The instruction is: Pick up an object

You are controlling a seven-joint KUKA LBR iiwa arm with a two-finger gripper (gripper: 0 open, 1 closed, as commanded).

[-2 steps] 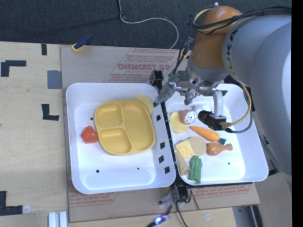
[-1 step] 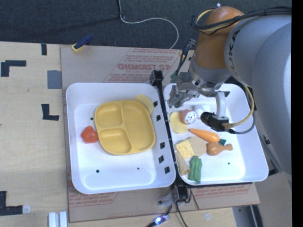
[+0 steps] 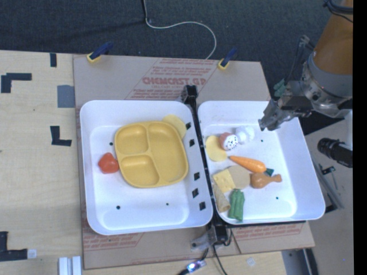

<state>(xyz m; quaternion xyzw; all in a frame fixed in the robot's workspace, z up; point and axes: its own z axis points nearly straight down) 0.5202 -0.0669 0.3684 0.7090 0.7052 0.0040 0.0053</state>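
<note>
Several toys crowd together below the gripper (image 3: pixel 269 121), the carrot (image 3: pixel 248 163) among them; finger state cannot be told. Risk: descending fingers may strike neighbours, spoiling the grasp.

A dark carpet floor (image 3: pixel 69 10) is filling the top of the frame, a white cable (image 3: pixel 189 24) looping across it. A light wooden bench (image 3: pixel 34 176) is spanning the left, a cardboard sheet (image 3: pixel 166 79) lying at center.
</note>
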